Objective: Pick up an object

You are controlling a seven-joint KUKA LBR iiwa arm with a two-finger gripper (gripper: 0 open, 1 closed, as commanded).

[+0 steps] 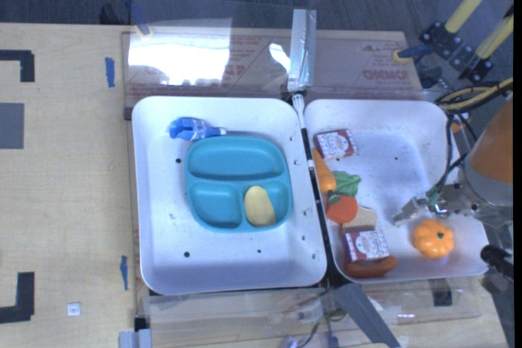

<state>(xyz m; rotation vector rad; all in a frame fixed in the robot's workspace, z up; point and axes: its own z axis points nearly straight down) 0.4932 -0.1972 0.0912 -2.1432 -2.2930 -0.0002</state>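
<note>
Here, wooden bench (65,200), two white bins (155,257); jaws (412,210) state unclear.

Robot lab: taped bench (65,175), 2 bins (155,200)

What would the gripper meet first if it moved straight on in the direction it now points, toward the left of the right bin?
Probably the brown-and-red packet or the tomato; bare floor of the right bin comes first. The gripper points left and slightly down; its height is unclear.
</note>
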